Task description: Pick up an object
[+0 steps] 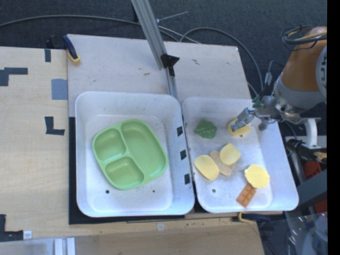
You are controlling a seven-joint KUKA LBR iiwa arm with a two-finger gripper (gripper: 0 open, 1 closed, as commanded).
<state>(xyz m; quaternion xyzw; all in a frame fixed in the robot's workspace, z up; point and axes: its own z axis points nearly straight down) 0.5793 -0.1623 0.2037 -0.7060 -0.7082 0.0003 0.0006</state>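
Approach step: claw low over yellow piece in right bin, finger state indiscernible; next, confirm closure before lifting.

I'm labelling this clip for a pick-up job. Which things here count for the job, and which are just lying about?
For the job:
hand
yellow piece under it
green lump
three other yellow pieces
tan piece
brown bar
right bin

Lying about:
green divided plate
left bin
blue and yellow clamp
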